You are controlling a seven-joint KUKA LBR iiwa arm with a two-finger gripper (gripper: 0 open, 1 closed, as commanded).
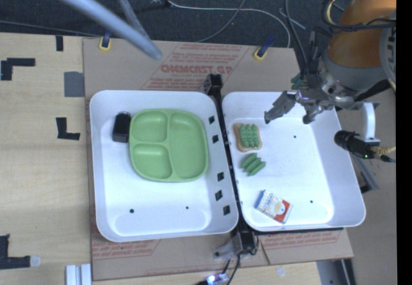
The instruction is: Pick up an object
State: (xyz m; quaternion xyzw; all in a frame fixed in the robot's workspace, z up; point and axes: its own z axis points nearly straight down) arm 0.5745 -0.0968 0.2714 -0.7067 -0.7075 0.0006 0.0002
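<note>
My gripper (293, 112) hangs above the far part of the right bin (341, 168), its two dark fingers spread open with nothing between them. Left of it and lower lies a tan cracker-like piece topped with green (247, 136). Just below that sits a small green vegetable piece (252, 164). A small white box with blue and red print (273, 206) lies near the right bin's front edge. The gripper is apart from all three.
The left bin (116, 213) holds a green divided plate (169, 145) and a small black block (121, 127) at the plate's left. A black divider with clips (222, 148) runs between the bins. Cables trail behind the bench.
</note>
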